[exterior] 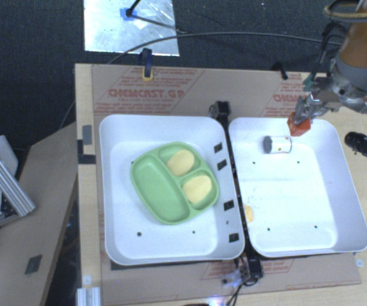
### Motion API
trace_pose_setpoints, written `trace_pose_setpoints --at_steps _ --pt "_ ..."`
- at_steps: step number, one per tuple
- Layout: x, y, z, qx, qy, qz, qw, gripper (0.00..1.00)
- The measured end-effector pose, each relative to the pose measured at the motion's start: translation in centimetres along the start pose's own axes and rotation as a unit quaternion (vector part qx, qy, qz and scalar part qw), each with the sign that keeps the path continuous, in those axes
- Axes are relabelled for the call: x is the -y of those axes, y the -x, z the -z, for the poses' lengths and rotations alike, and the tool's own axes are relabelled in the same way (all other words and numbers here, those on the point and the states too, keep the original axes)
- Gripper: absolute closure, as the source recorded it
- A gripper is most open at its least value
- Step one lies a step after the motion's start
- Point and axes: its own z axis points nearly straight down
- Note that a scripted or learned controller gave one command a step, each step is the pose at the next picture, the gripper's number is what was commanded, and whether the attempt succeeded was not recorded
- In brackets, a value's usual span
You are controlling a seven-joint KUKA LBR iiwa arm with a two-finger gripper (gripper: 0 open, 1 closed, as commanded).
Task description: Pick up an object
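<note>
Orange block (300, 125) sits between the fingers of the gripper (302, 121), held just over the far rim of the right bin (311, 234). Below-left of the gripper, close by, a small white-and-grey cylinder (277, 145) lies on its side. Bare white floor spreads toward the near rim. Left bin (122, 234), well left of the gripper, carries a green divided tray (151, 190) near its centre, margin all round.

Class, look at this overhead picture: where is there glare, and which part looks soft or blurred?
In the camera view, the shiny foil sheet on the dark floor catches the strongest glare; the right bin floor is washed out to near pure white; the arm's orange band and the gripper look soft, slightly blurred.
</note>
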Motion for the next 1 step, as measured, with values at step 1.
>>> trace_pose_setpoints --at_steps 1 --pt "1.15 -4.56 -0.07 0.0 0.0 0.0 1.0 1.0"
